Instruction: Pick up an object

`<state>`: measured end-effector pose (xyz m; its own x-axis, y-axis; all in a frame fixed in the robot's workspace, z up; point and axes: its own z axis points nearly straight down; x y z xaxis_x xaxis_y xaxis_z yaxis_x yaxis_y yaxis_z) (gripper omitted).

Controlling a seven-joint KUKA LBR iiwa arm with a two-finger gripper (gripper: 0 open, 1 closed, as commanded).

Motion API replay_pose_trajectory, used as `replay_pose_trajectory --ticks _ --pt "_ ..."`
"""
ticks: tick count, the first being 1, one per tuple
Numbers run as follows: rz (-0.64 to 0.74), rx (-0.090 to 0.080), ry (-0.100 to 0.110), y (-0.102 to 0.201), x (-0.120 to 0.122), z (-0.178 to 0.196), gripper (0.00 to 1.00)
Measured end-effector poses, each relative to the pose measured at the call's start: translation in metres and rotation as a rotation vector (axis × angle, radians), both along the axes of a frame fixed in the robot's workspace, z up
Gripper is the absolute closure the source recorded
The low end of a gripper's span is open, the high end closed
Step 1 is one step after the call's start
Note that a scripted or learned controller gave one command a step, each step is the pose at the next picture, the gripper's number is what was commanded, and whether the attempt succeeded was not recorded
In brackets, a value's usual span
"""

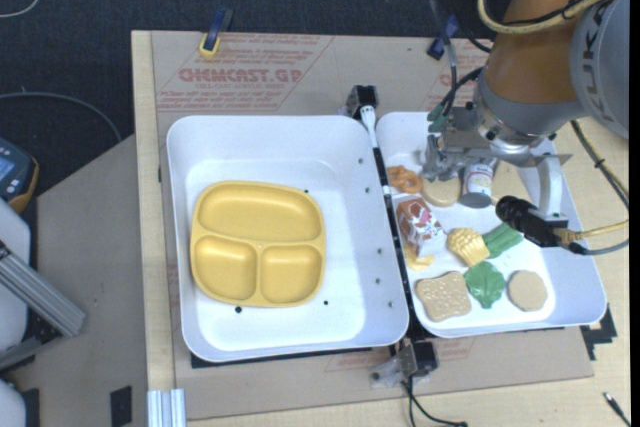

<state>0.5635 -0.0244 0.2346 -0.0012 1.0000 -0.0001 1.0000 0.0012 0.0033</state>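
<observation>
My gripper (438,163) is lowered into the far left part of the right bin (585,290). It stands just above a beige round piece (438,194), with an orange twisted snack (404,179) to its left. A small white jar (478,182) sits just right of it. Nearer the front lie a red-and-white packet (420,223), a corn cob (465,243) with a green husk (502,238), a green leafy piece (487,283), a square cracker (443,295) and a round biscuit (527,290). I see nothing held.
A yellow divided plate (259,242) lies in the left bin (190,155). A black cable plug (518,213) hangs off the arm over the right bin. The orange-banded arm (545,25) looms over the back right. A yellow clip (210,43) sits at the bench's far edge.
</observation>
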Motion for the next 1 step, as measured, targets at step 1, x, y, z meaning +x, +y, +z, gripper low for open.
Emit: replay_pose_trajectory --ticks 1 --pt "-0.002 0.000 0.005 -0.0036 -0.0033 -0.0054 1.00"
